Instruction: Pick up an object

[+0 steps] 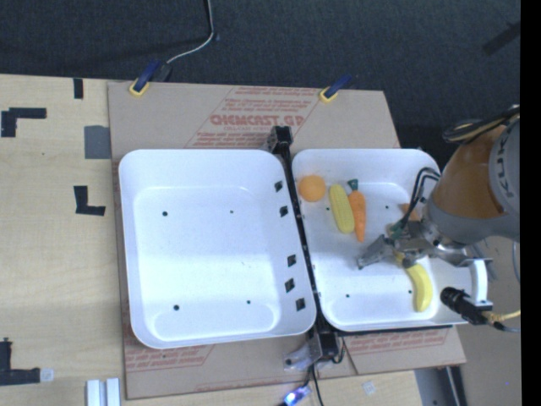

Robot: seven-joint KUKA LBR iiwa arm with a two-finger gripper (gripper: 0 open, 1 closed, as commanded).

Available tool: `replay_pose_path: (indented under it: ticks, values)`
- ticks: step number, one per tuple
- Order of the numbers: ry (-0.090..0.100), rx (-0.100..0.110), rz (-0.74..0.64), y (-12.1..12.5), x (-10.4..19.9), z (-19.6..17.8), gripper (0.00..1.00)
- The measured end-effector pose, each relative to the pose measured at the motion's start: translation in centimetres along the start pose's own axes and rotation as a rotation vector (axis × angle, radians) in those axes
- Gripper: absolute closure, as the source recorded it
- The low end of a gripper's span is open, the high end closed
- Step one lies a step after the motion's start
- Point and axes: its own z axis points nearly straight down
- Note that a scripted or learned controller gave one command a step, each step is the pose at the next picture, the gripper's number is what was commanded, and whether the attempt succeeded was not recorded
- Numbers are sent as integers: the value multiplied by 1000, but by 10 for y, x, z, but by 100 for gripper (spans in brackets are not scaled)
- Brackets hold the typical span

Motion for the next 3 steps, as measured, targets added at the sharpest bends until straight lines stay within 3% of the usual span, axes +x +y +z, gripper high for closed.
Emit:
replay_pose_path:
  ticks: [1,2,3]
  values:
    - [-7,-21,-8,55,55,22,0]
    - [-9,-25,-7,140,44,18,0]
    - [-10,-21,-5,137,44,9,100]
